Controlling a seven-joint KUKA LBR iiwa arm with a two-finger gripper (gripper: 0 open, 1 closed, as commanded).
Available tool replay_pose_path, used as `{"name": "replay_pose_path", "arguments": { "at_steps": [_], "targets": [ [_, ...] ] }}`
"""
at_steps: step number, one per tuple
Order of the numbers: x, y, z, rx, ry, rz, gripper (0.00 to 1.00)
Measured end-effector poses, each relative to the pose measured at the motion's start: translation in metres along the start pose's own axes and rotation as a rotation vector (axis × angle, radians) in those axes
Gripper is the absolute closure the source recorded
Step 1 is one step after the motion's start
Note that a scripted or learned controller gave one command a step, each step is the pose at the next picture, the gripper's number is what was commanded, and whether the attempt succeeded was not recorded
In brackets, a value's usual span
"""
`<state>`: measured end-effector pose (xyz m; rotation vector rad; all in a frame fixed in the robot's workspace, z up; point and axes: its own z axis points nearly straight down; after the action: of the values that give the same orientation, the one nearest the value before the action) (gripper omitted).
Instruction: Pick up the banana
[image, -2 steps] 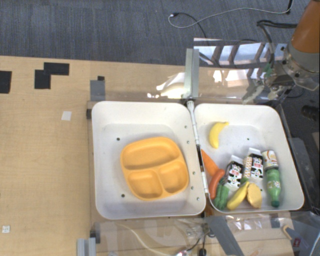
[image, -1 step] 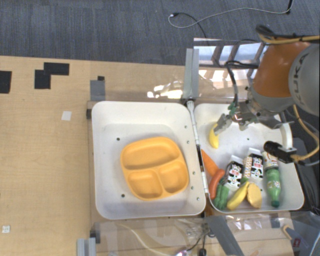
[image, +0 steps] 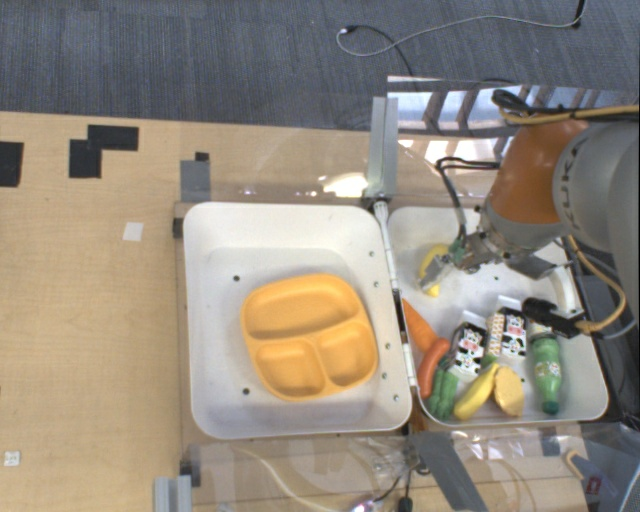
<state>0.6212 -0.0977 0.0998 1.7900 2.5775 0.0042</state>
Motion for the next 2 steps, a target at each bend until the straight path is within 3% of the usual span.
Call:
{"name": "replay_pose_path", "arguments": {
  "at_steps": [1, 2],
  "targets": [
    [-0.0091, 0.0206, 0.0101, -0.006, -0.004, -0.126, 0.0],
    [-0.0079, 0.0182, 0.0013, 0.002, 0.003, -0.123, 1.0]
  ]
}}
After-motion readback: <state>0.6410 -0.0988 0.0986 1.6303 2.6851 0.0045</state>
